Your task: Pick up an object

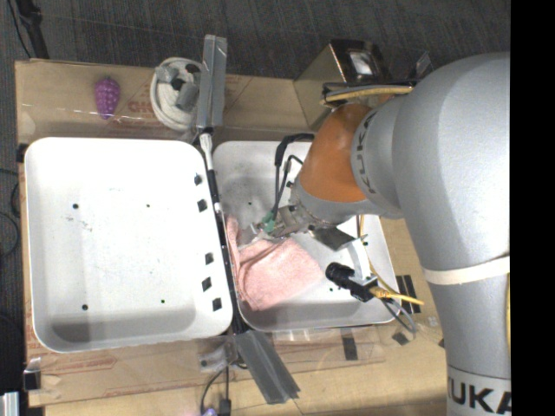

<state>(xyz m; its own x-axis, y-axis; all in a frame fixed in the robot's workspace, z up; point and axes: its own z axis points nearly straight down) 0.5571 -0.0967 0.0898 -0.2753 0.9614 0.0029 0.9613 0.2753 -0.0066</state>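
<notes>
Arm (451, 189) is hanging over right bin (251, 170), gripper (276, 225) hovering at 12 o'clock edge of pink cloth (273, 274), open-or-closed can't tell, pick not yet done.

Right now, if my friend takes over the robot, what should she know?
Gripper: low in the right bin, at the top edge of the pink cloth; grip unclear.
Things: the pink cloth lies crumpled against that bin's left wall. A purple thing sits on the bench, beyond the left bin.
Done: nothing visibly lifted.
Left: grasp the cloth, lift it.
</notes>
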